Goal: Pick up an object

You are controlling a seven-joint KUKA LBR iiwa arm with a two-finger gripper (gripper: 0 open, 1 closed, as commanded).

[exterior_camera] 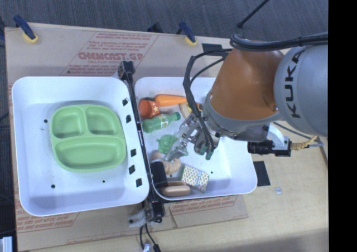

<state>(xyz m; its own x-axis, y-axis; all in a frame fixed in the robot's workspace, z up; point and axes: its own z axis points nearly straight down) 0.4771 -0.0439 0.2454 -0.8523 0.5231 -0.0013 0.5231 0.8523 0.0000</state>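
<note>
My gripper [187,144] hangs low over the middle of the right bin [240,174], under the orange wrist band. Its metal fingers [179,148] reach down among the toys, right beside a small green piece [166,143]. Close by lie a green bottle [160,122], a carrot [170,100], a red tomato-like toy [148,109], a patterned box [195,178], a hot dog [174,190] and a black object [158,175]. Nothing is visibly lifted.
The left bin [28,150] holds a green divided plate [87,137]. A black divider with clips [135,128] runs between the bins. Cardboard lies under both bins, with blue clamps [25,29] at its back edge. The arm's bulk covers the right bin's back right part.
</note>
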